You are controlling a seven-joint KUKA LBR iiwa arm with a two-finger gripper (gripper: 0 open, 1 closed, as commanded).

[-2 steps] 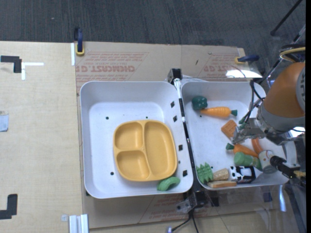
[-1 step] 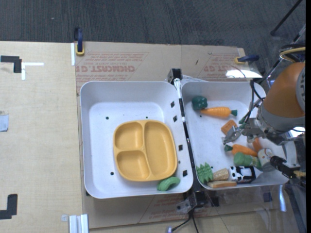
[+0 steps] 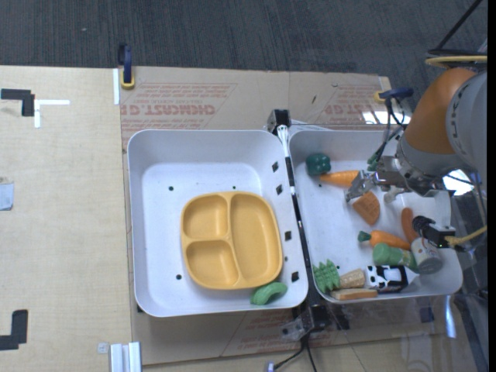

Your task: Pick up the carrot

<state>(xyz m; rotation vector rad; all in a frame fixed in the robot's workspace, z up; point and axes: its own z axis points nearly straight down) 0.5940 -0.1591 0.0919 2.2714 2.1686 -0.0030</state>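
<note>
I am hovering my pincer (image 3: 363, 183), fingers parted, over the carrot (image 3: 339, 179) lying near the back of the right bin (image 3: 325, 231) beside a green piece (image 3: 318, 163), aiming to straddle its thick end squarely before closing.

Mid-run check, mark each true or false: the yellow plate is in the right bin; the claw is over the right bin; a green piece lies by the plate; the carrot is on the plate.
1. The yellow plate is in the right bin. False: it sits in the left bin.
2. The claw is over the right bin. True.
3. A green piece lies by the plate. True.
4. The carrot is on the plate. False: it lies in the right bin, beside the claw.
</note>
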